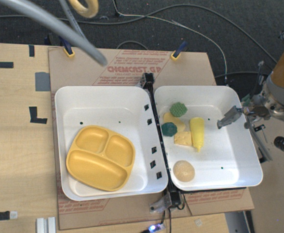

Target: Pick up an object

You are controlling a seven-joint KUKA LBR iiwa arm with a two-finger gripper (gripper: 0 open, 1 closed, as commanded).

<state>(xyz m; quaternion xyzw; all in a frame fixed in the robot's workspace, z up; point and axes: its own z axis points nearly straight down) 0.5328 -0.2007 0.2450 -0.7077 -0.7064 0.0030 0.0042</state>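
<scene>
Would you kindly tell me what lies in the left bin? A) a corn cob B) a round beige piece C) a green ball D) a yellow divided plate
D: the yellow divided plate rests in the left bin; the small food items sit in the right bin.

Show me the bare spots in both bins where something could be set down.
Left bin: bare floor along the back wall, above the yellow divided plate, and a strip between the plate and the centre divider.
Right bin: bare floor right of the corn, toward the gripper, and the front right corner beside the round bun.
Crowded: the food cluster by the divider.
</scene>
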